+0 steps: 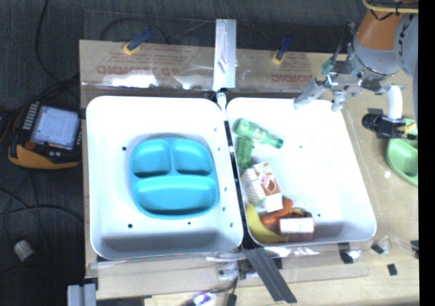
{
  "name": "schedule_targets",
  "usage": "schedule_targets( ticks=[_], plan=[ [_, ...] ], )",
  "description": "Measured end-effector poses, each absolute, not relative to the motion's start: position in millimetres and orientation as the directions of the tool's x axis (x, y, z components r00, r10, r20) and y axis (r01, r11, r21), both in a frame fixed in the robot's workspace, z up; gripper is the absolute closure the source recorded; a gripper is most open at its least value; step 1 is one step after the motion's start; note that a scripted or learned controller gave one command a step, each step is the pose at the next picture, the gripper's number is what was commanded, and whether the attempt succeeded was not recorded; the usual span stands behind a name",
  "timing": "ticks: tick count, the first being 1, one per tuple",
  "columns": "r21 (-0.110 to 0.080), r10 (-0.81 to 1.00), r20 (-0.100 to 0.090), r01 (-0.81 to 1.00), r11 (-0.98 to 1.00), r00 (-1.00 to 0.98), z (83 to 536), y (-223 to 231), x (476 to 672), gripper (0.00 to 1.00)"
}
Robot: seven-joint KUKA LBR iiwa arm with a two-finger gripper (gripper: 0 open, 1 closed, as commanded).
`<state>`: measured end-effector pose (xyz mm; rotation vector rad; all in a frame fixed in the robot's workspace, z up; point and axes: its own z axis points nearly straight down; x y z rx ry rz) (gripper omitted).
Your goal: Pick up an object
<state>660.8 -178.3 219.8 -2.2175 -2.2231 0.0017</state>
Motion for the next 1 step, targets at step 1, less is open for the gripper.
schedule_targets(
  ticks=[1],
  plan=[
    [-0.002,0.983,0.0,0.983,0.185,-0.185,108.7,-115.3,636.1,0.0]
  ],
)
